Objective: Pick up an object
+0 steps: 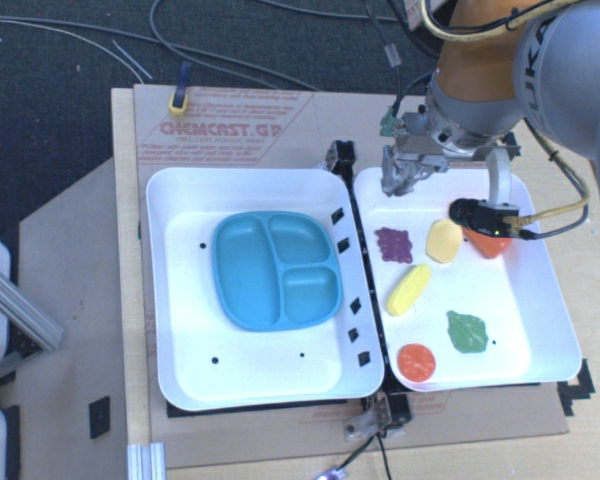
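- Purple toy (393, 243) lies just below the gripper (398, 182), nearest pick (yellow corn (409, 289) further down).
- Jaw state: cannot tell.
- Descend straight, centred over it.

Gripper (408, 173) above right white bin (550, 298); yellow toy corn cob (409, 289), purple toy grapes (393, 244) below. Blue divided plastic tray (277, 269) in left bin.

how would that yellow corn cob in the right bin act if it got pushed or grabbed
The corn cob looks rounded and long, so it would probably roll sideways if nudged. Its bumpy plastic-looking surface likely feels stiff and light, and perhaps slippery to pinch.
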Available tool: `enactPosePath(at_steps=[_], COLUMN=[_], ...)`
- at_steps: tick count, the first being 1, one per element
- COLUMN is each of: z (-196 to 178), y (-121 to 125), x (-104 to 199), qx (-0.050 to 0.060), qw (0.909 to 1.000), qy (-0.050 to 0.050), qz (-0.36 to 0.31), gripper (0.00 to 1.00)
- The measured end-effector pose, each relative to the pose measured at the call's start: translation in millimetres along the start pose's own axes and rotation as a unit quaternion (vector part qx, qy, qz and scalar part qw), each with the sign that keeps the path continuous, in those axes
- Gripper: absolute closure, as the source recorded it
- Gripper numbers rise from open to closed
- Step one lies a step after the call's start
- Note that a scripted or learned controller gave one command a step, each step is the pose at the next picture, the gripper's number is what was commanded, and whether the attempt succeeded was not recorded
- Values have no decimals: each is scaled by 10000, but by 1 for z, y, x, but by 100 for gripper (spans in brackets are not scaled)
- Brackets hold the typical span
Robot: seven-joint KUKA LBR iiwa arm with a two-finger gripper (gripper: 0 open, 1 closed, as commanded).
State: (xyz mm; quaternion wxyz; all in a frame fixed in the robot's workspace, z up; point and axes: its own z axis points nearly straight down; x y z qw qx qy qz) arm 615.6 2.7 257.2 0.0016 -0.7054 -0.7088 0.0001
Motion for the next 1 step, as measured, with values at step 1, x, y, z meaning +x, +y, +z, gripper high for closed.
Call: enactPosePath(at_steps=[1], z=[9], y=[-21], x=[49], qx=[10], qw=[10000], qy=[3], qz=[-4], gripper=[100])
